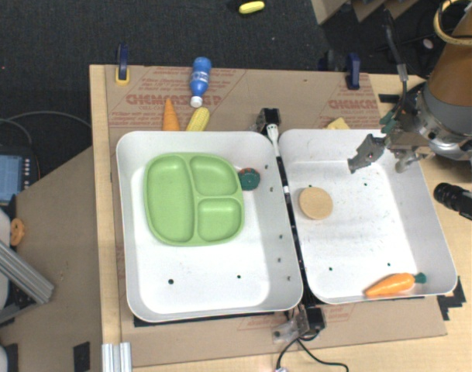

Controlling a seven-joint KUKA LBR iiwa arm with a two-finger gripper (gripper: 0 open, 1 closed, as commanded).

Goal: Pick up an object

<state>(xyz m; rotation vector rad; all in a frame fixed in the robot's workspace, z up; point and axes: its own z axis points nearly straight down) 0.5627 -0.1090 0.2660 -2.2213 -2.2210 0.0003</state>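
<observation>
Hovering over right bin [422, 208], upper right corner, well above floor; approach step, nothing grasped yet. Fingers [365, 154] hanging slightly parted, holding nothing. Tan disc [316, 203] lying flat near bin's left wall, open floor on three sides. Toy carrot [391, 284] crowding front rim, awkward. Judging disc the easier target: moving left and down, straddling it. Green tray [194, 199] filling left bin [204, 285].

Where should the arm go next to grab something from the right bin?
Probably down and left toward the round tan disc: the gripper hovers over the right bin near its upper edge, and the disc lies closer than the toy carrot.
</observation>
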